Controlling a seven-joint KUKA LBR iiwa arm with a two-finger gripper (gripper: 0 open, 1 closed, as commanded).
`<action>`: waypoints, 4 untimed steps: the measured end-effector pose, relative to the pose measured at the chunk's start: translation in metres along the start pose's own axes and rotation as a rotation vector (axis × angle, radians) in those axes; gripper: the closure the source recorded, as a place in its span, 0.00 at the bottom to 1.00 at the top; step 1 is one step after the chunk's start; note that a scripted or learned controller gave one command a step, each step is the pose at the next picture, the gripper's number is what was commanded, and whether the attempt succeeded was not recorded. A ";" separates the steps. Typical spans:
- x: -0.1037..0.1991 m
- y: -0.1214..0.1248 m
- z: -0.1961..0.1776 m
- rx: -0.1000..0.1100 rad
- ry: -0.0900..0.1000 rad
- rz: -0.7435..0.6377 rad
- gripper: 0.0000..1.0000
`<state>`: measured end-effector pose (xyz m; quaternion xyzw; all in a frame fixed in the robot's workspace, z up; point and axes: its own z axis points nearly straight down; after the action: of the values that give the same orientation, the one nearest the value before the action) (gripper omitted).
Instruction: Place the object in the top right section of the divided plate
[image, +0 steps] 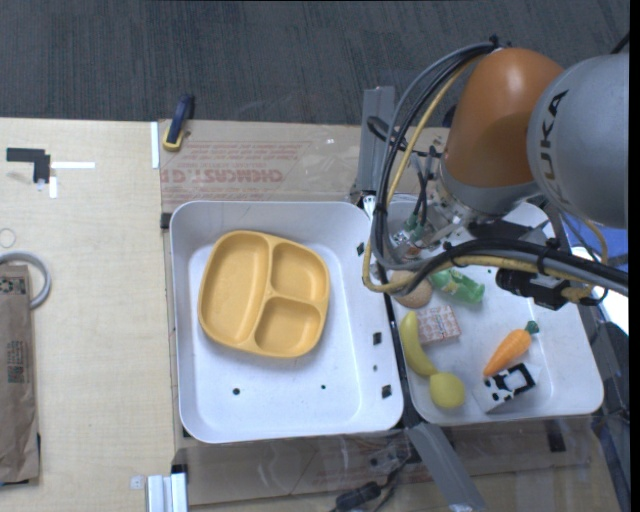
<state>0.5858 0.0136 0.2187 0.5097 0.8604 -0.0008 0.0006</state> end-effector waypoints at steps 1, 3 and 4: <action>0.000 0.000 0.000 0.000 0.000 0.000 0.00; 0.000 0.000 0.000 0.000 0.000 0.000 0.00; 0.000 0.000 0.000 0.000 0.000 0.000 0.00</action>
<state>0.5858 0.0135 0.2187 0.5097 0.8604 -0.0009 0.0006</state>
